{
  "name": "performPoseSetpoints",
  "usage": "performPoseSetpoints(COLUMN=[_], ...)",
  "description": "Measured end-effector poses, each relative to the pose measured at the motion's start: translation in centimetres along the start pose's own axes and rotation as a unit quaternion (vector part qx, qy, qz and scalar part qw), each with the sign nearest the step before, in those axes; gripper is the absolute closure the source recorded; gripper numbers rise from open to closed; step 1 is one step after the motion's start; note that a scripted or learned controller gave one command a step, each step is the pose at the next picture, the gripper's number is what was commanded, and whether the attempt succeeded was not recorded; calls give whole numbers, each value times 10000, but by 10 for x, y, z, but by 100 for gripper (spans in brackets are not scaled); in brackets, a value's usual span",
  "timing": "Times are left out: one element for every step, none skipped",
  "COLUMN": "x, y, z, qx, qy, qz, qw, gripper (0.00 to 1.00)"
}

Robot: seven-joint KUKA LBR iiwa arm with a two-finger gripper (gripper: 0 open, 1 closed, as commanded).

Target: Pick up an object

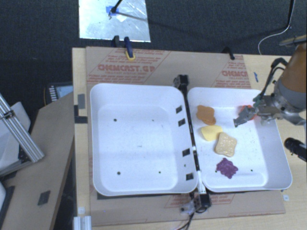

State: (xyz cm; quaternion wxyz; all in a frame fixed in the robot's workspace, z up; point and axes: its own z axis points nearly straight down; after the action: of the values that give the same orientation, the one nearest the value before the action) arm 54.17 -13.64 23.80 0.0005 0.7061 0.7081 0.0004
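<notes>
Over the right bin (276, 143), toward its upper right, the end effector (243, 115) hangs with a red patch on it; whether it is spread or closed I cannot tell. Left of it lie an orange lumpy piece (206, 114), a smooth yellow wedge (210, 132), a tan speckled slab (226, 144) and a knobbly purple cluster (226, 167). The cardboard (144, 63) under the bins reads CHEMCAST.
</notes>
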Motion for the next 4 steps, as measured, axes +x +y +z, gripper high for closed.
performPoseSetpoints(x=[32, 30, 88, 175], y=[-58, -54, -50, -37], z=[44, 31, -90, -58], qx=[29, -13, -70, 9], qy=[14, -3, 5, 16], qz=[8, 4, -47, -52], qw=[10000, 10000, 10000, 10000], gripper=[0, 100, 100, 100])
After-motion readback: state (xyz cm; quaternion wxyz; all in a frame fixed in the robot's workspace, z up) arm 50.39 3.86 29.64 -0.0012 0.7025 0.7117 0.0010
